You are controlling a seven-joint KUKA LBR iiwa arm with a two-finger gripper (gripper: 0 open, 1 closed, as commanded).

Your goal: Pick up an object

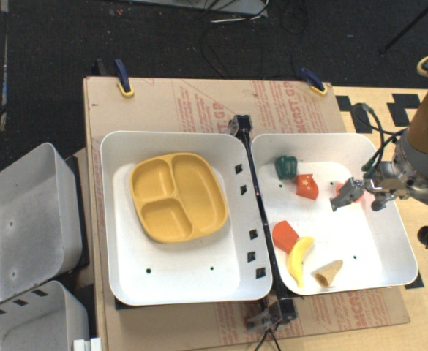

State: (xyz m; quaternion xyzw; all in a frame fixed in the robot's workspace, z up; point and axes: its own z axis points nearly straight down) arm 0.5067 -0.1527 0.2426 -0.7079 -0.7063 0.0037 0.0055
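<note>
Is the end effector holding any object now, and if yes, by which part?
Nothing is held. The end effector hangs above the right bin, with no object between its fingers; the red block lies apart, to its left.

Two bins side by side on a board (170, 104). Left bin (118, 218): a divided plate (178, 196) lies at its centre. Right bin (389, 247): a pepper (286, 167) near the far left corner, a block (306, 186) just right of it; a cup (285, 235), banana (300, 259) and cone (329, 272) along the near left edge. The gripper (360, 192) is above the right side of this bin.
</note>
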